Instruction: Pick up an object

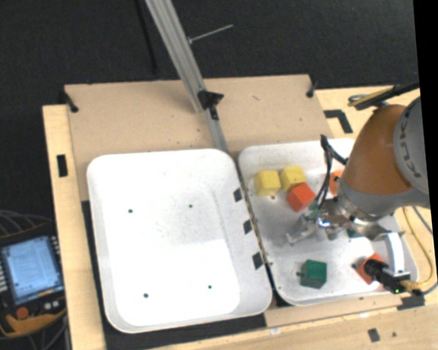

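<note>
Sitting on tan bench (146, 123) w/ dark floor (55, 40) around; gripper (309, 226) state can't tell.

The arm (385, 160) reaches in from the right edge, its broad orange band sitting above the grey wrist. The wrist is bent down and points toward the left. The gripper (306, 227) hangs low at the end of it, with its metal fingers (297, 234) angled to the left and toward the near side.
</note>
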### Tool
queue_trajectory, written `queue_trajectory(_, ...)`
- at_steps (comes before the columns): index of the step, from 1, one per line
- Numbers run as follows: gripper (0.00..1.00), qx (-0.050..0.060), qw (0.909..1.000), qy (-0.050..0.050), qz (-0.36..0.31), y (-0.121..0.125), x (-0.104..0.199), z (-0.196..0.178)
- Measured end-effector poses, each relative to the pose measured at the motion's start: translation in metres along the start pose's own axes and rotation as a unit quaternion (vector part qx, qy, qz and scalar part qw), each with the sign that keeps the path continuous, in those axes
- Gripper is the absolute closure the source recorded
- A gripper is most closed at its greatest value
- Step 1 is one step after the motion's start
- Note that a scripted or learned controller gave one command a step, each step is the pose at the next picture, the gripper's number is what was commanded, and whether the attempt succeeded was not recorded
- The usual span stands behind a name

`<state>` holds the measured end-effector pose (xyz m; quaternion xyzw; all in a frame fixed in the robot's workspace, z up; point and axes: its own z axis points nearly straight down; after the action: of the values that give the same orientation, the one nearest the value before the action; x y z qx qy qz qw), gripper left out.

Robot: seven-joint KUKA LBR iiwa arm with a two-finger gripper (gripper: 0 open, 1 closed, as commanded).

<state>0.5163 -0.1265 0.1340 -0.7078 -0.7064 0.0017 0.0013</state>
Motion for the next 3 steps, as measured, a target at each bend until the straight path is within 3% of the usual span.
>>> queue_trajectory(1, 0.0, -0.003, 1.0, -0.001, 0.0, 0.001, -0.002, 0.037)
queue_trajectory(2, 1.0, -0.005, 1.0, 0.0, 0.004, 0.002, -0.003, 0.025)
queue_trajectory(3, 1.0, -0.005, 1.0, 0.0, -0.003, 0.009, 0.003, -0.022)
